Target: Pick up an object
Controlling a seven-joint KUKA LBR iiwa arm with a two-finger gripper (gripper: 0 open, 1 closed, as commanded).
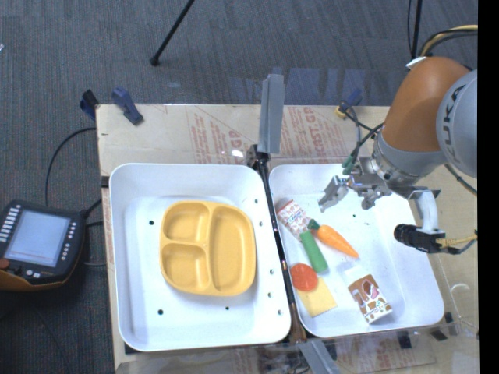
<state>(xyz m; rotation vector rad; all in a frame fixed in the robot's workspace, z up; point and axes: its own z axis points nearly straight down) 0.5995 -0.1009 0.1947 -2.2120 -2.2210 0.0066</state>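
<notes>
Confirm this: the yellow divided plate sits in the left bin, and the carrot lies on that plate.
Not quite. The yellow divided plate does sit in the left bin, but the carrot lies in the right bin, beside a green stick. The camera view shows it.

— Where is the grey KUKA arm with the orange band (425,100) seen?

— It is seen reaching in from the right, over the far right corner of the right-hand shallow white bin (405,302). The orange band is rounded and turned toward the camera, with the grey wrist below it.

— And the two-finger metal gripper (348,192)?

— It is carried low over the far half of that bin, pointed toward the bin's left edge. Its grey fingers (334,193) are seen spread apart, with nothing between them.

— Is anything touched by it?

— No contact can be made out.
</notes>
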